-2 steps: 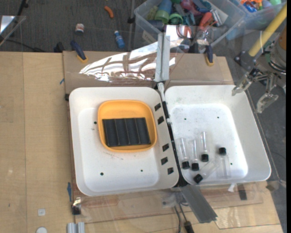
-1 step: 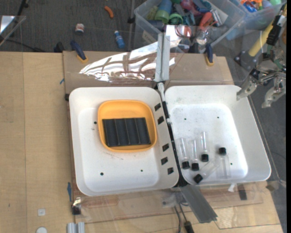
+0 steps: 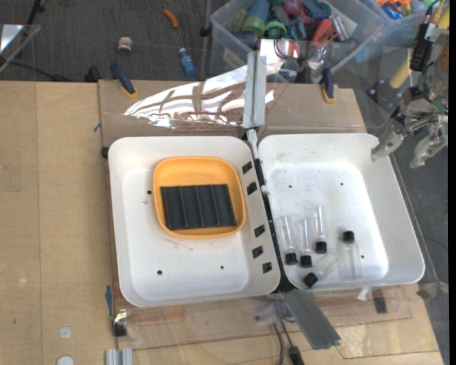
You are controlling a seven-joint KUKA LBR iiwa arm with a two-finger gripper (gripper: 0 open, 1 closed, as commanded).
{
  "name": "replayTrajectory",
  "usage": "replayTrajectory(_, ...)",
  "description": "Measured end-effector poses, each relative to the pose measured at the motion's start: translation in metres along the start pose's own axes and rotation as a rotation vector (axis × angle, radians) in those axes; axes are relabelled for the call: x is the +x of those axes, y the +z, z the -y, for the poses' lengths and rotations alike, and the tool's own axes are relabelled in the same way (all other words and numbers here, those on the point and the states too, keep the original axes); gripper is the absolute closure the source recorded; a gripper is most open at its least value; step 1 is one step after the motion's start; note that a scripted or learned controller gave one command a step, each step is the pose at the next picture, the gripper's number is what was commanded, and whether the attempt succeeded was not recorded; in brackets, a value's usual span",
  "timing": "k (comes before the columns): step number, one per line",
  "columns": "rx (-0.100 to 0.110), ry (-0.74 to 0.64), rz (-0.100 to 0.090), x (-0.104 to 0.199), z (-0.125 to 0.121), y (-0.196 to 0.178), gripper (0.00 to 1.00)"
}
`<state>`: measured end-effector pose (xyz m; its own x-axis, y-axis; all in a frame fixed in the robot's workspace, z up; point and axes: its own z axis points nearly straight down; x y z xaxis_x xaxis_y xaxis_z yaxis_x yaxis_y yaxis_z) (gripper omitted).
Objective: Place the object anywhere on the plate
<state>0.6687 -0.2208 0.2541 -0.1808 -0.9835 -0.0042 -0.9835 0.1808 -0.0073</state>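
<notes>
An orange plate (image 3: 165, 173) sits in the left white bin (image 3: 135, 267), a little back of the middle. A black ribbed rectangular object (image 3: 198, 207) lies flat on the plate and covers most of its floor. My gripper (image 3: 407, 148) hangs over the back right corner of the right bin (image 3: 324, 153), far from the plate. Its two pale fingers (image 3: 387, 143) stand apart, open, with nothing between them.
Several clear vials with black caps (image 3: 313, 242) lie at the front of the right bin. A ridge with black clips (image 3: 258, 214) divides the bins. An upright metal strip (image 3: 254, 85) and a clear tub of toys (image 3: 299, 21) stand behind.
</notes>
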Motion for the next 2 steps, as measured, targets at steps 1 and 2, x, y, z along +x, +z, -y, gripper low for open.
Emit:
replayTrajectory(1,0.001,-0.258,0.001,-0.0004,0.0000,0.0032,0.00)
replayTrajectory(2,0.001,-0.282,0.001,-0.0063,-0.0023,-0.0032,0.00)
